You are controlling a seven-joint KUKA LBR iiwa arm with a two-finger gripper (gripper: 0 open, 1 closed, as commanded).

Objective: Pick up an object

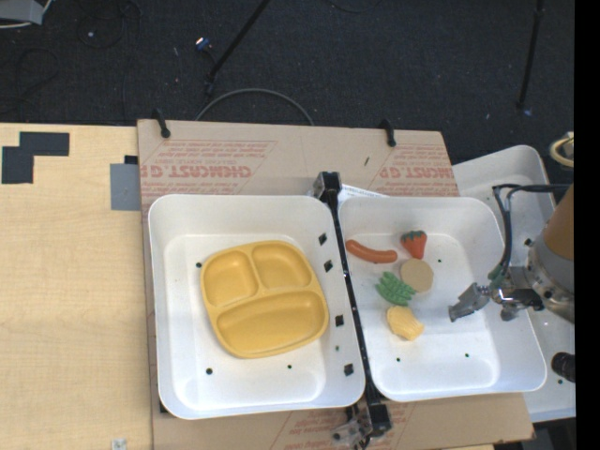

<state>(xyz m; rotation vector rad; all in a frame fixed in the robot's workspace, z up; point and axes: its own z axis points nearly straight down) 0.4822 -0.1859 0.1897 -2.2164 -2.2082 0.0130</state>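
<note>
Bench, 2 white bins: pincer over right bin, fingers apart, holding nothing.

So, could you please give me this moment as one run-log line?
pincer over right bin, nothing held | toy food clustered left of it: yellow piece nearest | yellow tray in left bin

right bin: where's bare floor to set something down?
Free: the right bin's front strip, below the yellow piece, and its back-left corner above the sausage. Crowded: the cluster of sausage, strawberry, disc, green leaf, with the tool alongside.
</note>
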